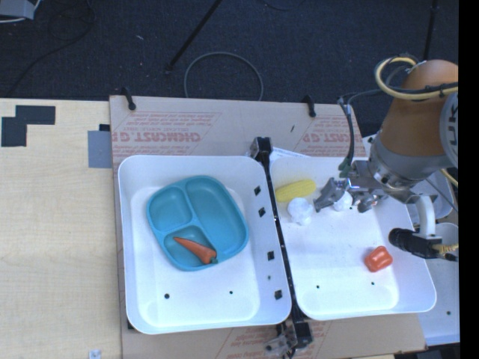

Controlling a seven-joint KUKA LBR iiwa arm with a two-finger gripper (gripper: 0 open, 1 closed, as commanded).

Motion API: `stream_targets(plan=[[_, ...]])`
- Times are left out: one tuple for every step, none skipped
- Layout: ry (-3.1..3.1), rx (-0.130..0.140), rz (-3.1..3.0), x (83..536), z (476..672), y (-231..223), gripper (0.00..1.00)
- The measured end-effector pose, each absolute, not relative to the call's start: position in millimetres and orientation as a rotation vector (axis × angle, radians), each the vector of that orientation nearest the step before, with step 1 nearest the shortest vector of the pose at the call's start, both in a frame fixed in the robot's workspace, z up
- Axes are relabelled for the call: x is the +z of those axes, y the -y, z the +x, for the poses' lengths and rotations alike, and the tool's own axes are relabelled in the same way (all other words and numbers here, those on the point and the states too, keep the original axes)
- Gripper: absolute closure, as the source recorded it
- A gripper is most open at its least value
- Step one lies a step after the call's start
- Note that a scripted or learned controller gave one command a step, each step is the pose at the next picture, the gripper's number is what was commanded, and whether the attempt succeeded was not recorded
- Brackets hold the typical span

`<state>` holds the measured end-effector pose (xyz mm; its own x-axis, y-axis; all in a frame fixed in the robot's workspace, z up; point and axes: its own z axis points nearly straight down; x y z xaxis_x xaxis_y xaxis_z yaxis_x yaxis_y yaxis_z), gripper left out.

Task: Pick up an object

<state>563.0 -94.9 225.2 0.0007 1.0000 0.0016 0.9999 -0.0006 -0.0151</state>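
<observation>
My gripper (346, 202) hangs over the back of the right bin (352, 290), its two grey fingers spread apart and nothing clearly between them. A white lump (301, 212) lies just to its left. Beside the lump, nearer the divider, is a yellow corn-like piece (295, 191). A small orange-red object (379, 259) rests on the bin floor to the front right of the gripper. In the left bin (187, 298), a blue divided plate (196, 219) holds an orange carrot (194, 248) in its front compartment.
A black divider rail (273, 230) runs between the two bins. Cardboard (194, 129) lies under and behind them. The front half of the right bin's floor is bare white plastic.
</observation>
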Motion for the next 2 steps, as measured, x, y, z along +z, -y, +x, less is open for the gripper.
stream_targets(plan=[[2.222, 0.002, -2.22, 232, 565.6, 95, 0.0], [2.217, 0.008, -2.216, 188, 561.8, 97, 0.0]])
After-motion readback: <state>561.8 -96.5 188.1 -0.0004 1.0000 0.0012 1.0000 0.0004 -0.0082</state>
